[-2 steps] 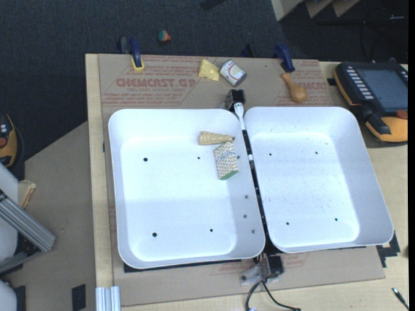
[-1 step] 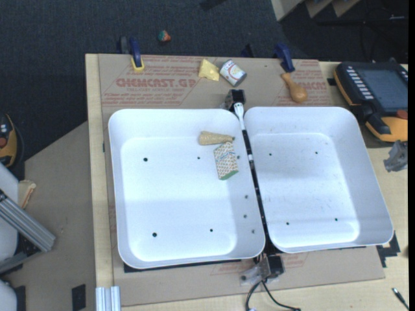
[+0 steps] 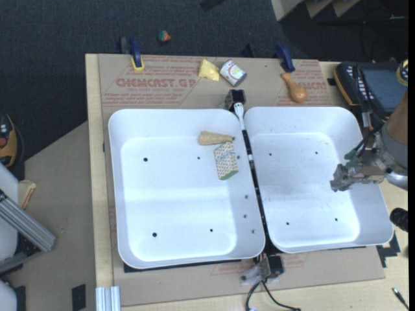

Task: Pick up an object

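Observation:
Two objects lie in the left bin (image 3: 149, 199), near its upper right corner. One is a tan cone-shaped piece (image 3: 214, 138). Just below it rests a small green-and-white patterned packet (image 3: 225, 160). My gripper (image 3: 342, 179) hangs low over the right side of the right bin (image 3: 305, 206), far from both objects. I see nothing between its fingers.
On the bench behind the bins lie a yellow wedge (image 3: 209, 70), a small white box (image 3: 233, 72) and a wooden pear-shaped piece (image 3: 294, 87). Blue clamps (image 3: 135, 54) grip the bench's far edge. A black divider strip (image 3: 253, 173) runs between the bins.

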You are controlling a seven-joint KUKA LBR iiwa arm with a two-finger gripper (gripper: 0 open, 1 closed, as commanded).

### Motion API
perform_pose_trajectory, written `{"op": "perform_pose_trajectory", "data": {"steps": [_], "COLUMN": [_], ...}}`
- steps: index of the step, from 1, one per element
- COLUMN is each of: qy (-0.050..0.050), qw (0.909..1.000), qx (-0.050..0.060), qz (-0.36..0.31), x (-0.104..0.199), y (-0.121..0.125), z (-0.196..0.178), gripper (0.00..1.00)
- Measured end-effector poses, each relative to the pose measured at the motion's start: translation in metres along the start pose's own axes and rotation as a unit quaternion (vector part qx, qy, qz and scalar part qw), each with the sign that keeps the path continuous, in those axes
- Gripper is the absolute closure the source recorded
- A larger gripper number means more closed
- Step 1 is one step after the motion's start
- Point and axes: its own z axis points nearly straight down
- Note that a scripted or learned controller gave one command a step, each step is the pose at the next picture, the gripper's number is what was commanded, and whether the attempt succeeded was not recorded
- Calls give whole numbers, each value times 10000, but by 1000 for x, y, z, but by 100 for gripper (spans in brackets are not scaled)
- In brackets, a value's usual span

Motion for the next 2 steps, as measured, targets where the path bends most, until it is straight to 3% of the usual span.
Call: {"op": "perform_pose_trajectory", "data": {"steps": [1,2], "qy": [-58,-5], "qw": [9999,10000], "qx": [-163,43], "qz": [9,3], "x": [8,91], "y": [19,4], "z": [-236,-22], "gripper": [100,100]}}
